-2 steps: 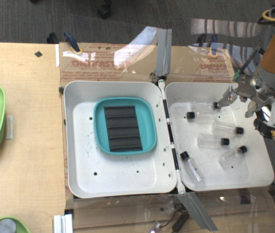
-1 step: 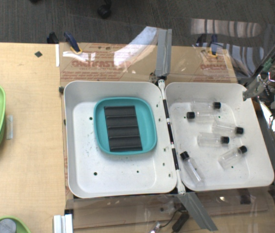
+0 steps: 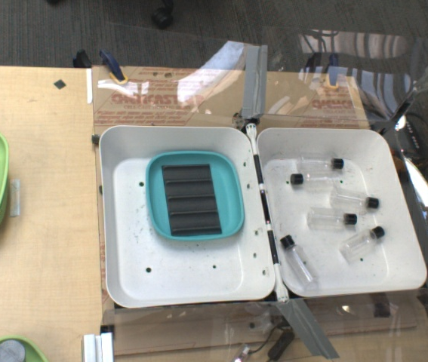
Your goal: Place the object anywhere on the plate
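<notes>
Saw clear black-capped vials (image 3: 319,164) lying loose in the right bin (image 3: 395,270), likely dumped there as picking stock, with the teal plate (image 3: 231,202) at their 9 o'clock, centred in the left bin (image 3: 123,262) probably for easy reach; could not tell the pincer's state

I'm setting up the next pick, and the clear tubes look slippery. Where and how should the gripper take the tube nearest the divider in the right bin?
Grip the tube at mid-body, coming straight down, fingers closing across its narrow width. It lies flat and slanted, its black cap toward the divider, apart from the other tubes, so both sides look free.
</notes>
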Robot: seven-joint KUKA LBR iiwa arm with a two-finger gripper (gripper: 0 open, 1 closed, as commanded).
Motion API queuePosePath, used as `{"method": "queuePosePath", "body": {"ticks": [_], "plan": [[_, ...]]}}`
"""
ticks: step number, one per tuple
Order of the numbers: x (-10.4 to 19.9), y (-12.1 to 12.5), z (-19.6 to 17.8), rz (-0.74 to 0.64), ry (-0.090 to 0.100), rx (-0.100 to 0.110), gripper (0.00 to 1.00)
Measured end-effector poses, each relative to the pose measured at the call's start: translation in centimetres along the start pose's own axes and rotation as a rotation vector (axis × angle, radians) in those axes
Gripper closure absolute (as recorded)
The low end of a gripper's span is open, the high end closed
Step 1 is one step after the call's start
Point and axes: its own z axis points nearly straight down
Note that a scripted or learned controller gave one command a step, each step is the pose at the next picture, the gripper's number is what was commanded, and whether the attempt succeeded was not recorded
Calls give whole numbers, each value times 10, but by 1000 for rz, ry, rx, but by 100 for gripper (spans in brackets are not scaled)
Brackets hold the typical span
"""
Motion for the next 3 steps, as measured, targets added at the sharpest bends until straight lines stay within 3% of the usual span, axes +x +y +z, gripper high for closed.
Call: {"method": "queuePosePath", "body": {"ticks": [2,3], "plan": [[11,53,-22,155,0,1,0],[12,53,-21,228,0,2,0]]}}
